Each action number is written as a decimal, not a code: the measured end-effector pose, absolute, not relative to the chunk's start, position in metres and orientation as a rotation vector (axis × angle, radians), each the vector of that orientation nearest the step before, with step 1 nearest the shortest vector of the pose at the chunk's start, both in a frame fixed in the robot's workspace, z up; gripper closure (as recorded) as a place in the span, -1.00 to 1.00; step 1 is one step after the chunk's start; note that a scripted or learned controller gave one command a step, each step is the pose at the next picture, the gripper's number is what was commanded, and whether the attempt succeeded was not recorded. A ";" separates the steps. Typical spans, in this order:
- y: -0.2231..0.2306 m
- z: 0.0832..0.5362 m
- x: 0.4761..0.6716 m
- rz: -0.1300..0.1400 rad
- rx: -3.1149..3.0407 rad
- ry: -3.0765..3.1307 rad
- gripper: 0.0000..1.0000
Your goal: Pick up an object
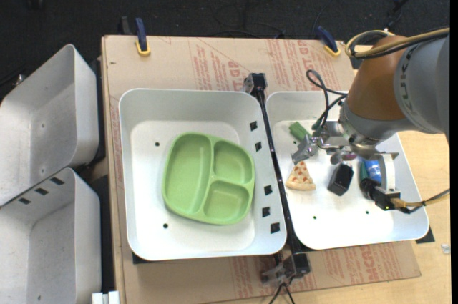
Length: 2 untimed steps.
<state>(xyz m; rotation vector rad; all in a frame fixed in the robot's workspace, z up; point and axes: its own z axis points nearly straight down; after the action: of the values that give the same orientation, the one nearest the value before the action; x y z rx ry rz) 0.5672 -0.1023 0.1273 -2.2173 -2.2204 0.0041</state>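
Hovering low over the right bin (401,227), the claw (313,145) sat just above the pizza-slice toy (301,177), with a green piece (298,129) close behind it; whether it was spread or pinched, I couldn't tell from here. The risk looked plain: things were crowded there, a black block (340,179) and a blue item (372,169) just beside, so a descent could nudge the slice away or catch two at once. The green divided plate (209,179) lay alone in the left bin (143,224).
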 end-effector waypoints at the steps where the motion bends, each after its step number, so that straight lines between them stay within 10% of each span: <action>1: -0.102 0.090 0.567 0.003 -2.220 -2.219 -1.00; 2: -0.102 0.102 0.567 0.001 -2.223 -2.219 1.00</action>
<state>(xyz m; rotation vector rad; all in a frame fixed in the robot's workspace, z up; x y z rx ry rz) 0.5674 -0.1019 0.1020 -2.2230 -2.2189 0.0006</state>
